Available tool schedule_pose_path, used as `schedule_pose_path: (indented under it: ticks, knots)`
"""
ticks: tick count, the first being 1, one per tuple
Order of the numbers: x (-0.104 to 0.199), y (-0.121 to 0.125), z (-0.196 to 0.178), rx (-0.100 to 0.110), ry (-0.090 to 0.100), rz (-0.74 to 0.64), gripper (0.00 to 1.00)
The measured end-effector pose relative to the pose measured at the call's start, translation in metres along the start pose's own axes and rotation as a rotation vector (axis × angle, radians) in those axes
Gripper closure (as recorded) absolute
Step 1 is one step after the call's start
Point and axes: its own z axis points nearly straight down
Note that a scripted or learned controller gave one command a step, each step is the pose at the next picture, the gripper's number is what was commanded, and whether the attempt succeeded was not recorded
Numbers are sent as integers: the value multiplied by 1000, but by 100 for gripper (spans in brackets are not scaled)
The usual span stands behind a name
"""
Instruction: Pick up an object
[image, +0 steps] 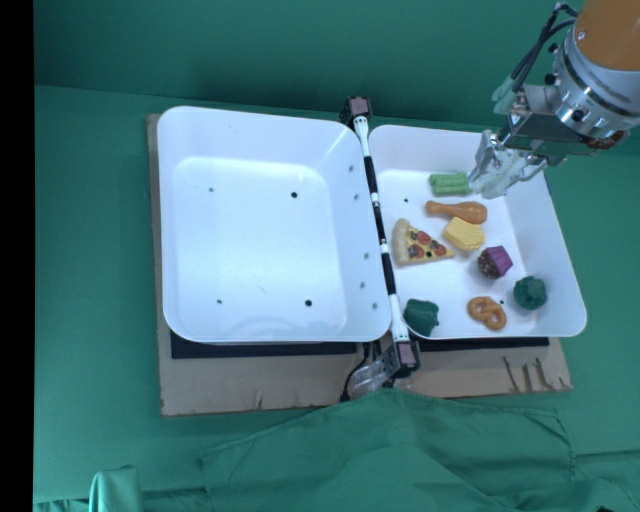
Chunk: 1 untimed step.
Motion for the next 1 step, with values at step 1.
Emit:
schedule_pose_path:
  ticks: [1]
  knots:
    - [-16, 0, 34, 0, 0, 1, 100]
